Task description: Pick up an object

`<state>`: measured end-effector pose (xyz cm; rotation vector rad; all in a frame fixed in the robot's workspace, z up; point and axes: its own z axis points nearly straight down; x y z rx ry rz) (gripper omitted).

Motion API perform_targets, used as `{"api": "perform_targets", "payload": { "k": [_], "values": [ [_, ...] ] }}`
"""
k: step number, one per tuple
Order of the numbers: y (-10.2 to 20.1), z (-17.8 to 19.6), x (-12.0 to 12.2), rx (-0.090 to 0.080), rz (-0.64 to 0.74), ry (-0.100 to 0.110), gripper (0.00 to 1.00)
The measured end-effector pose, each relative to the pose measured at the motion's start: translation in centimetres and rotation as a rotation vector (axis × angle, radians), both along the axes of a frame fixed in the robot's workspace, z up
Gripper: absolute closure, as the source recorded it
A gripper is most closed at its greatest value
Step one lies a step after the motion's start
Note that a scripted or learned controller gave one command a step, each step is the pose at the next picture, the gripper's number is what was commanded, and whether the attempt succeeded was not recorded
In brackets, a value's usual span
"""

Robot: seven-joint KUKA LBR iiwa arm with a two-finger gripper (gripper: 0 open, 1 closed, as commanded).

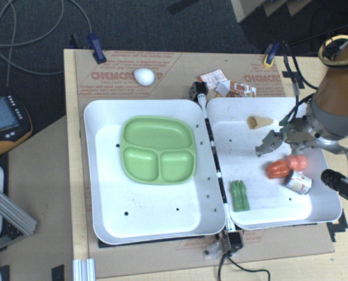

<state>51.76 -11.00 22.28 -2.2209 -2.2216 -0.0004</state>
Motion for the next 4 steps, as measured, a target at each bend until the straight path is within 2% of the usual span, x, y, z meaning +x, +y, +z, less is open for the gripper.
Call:
{"api": "perform_targets", "payload": {
  "k": [1,2,3,4],
  "values": [
    [-6.6,-12.4,3.6,0.000,-0.002,0.002,0.00],
    [-6.6,-11.2,3.8,-0.002,-0.002,-0.004,1.00],
    [-1.4,-10.3,9.2,0.000,0.002,-0.002,1.00],
    [-9.9,-6.0,10.1,-0.004,-0.001,-0.003,1.00]
  ]
}}
